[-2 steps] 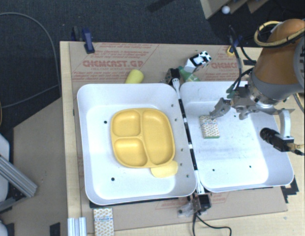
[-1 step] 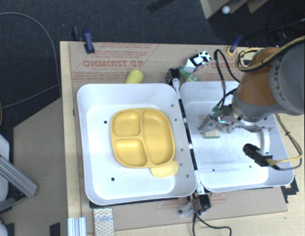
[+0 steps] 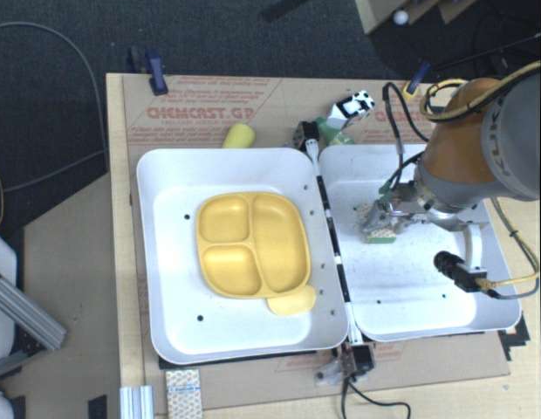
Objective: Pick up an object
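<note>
My gripper (image 3: 383,216) is low in the right bin (image 3: 410,312), near its left-middle part. The grey arm with its orange band (image 3: 458,142) comes in from the right above it. Right under the gripper's tip lies a small grey and tan object with a green edge (image 3: 380,234). The gripper touches or nearly touches it, and its tip hides part of the object. In the left bin (image 3: 166,199) lies a yellow divided plate (image 3: 251,243) with three compartments. A pale yellow piece (image 3: 292,302) pokes out from under the plate's lower right edge.
A yellow item (image 3: 238,135) and a black, white and green item (image 3: 347,112) lie on the board behind the bins. A black fitting with a yellow cable (image 3: 458,271) hangs off the arm over the right bin. A blue clamp (image 3: 154,71) grips the board's far left edge.
</note>
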`<action>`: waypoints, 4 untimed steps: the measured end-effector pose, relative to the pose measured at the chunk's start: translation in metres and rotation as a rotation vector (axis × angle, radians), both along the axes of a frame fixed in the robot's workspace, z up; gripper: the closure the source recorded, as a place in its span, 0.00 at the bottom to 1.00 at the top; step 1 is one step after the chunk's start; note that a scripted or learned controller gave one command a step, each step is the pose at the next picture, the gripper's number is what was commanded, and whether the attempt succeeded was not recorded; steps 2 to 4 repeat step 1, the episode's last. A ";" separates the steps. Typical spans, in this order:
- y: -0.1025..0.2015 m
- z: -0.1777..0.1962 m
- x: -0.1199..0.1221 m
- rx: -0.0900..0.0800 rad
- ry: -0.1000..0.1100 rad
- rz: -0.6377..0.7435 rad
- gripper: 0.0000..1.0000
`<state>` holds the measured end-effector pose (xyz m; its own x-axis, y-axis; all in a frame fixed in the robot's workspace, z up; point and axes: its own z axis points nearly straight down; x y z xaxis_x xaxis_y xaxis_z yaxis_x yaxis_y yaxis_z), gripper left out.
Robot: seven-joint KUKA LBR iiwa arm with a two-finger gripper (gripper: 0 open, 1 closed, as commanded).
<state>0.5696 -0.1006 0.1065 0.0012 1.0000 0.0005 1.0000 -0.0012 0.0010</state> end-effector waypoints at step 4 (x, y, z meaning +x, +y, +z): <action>0.101 0.108 0.007 0.002 -0.002 0.004 1.00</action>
